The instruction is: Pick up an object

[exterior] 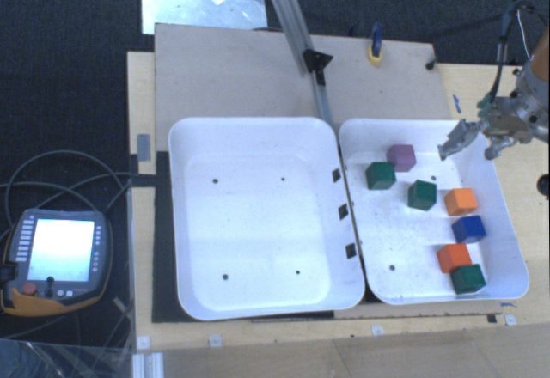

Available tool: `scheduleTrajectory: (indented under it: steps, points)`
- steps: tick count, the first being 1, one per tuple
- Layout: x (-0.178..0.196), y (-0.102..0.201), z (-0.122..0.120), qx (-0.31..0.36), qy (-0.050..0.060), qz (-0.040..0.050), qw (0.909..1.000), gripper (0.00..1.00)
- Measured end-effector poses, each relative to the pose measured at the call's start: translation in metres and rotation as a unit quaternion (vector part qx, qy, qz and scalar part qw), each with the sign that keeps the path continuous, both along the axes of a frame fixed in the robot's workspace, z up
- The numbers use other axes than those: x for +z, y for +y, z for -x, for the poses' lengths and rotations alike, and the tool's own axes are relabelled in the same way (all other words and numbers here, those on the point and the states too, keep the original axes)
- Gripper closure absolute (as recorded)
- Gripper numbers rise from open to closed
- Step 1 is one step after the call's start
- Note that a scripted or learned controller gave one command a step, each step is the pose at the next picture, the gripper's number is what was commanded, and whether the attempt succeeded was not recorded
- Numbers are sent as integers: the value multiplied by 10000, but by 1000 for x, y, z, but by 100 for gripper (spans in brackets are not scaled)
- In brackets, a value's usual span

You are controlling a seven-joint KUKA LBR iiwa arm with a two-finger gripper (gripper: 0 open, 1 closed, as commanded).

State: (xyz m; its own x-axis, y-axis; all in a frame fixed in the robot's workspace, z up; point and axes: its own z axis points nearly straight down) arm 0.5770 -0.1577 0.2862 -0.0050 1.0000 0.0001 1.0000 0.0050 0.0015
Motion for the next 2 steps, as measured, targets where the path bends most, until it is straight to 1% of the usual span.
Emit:
scheduleTrajectory:
  steps: [1,2]
  points:
    - [0,0,0,-2,-2,0,10000,0]
    - [-62,-3,3,-16,25,-2,10000,0]
